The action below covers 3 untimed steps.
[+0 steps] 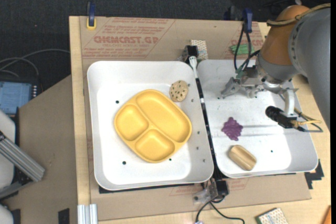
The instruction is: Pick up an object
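My gripper (242, 87) hangs over the far part of the right bin (302, 157), with nothing seen held in it. A purple bunch of grapes (231, 128) lies in the middle of that bin, below and slightly left of the gripper. A tan bread roll (242, 157) rests near the bin's front edge. In the left bin (100, 113) sits a yellow divided plate (152, 124), with a chocolate-chip cookie (179, 91) just beyond its far right corner.
The two bins meet at a raised divider rim (202, 113). The grey arm with its orange band (286, 29) comes in from the upper right over the right bin. A cardboard sheet (131, 34) lies under the bins.
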Motion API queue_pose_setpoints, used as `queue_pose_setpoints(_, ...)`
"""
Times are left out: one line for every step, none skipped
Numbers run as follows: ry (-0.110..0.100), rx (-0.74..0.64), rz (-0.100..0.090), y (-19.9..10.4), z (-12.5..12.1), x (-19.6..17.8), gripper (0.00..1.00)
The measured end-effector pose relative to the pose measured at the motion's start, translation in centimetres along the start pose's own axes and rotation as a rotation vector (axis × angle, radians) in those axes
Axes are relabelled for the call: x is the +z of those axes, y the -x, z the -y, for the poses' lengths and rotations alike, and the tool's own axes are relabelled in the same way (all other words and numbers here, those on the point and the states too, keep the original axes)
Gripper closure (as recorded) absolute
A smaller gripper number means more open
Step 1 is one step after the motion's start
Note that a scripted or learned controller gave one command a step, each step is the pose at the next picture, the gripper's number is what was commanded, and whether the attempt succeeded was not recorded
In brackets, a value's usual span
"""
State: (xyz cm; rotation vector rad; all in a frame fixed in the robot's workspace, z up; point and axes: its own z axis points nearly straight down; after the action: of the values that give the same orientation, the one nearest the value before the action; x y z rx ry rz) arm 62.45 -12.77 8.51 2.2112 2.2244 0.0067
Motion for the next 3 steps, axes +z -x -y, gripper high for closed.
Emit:
queue_pose_setpoints(-0.014, 0.014, 0.000, 4.7, 9.9, 0.0, 0.00)
queue_pose_setpoints(0.002, -0.003, -0.002, -2.3, 1.0, 0.0, 0.00)
queue_pose_setpoints(-0.013, 0.012, -0.002, 2.7, 8.5, 0.0, 0.00)
